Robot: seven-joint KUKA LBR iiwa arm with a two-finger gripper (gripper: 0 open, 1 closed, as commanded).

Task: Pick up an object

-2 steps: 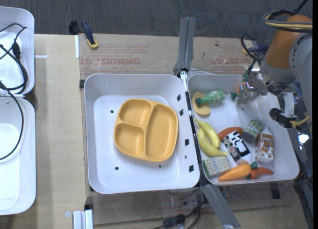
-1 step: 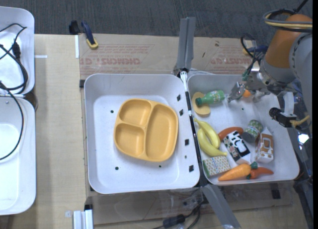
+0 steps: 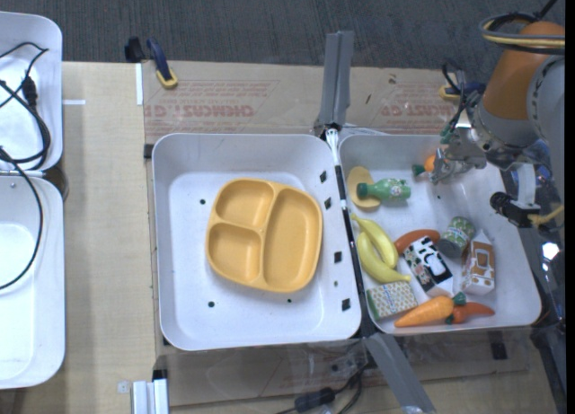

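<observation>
A yellow divided plate (image 3: pixel 265 234) lies in the left bin (image 3: pixel 171 251); toy food crowds the right bin (image 3: pixel 521 286).

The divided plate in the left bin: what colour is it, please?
Yellow-orange plate, seen in the camera view.

Bright, even overhead light; soft shadows under the yellow plate (image 3: pixel 264 234); white bins (image 3: pixel 171 224) glare slightly; detail mildly soft throughout.

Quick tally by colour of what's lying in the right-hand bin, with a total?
Yellow: 1, bunch of bananas
Green: 2, plastic bottle, small round can
Orange: 1, toy carrot
Black-and-white: 1, patterned packet
Total: 5 clearly told apart; the others are too small to sort.
</observation>
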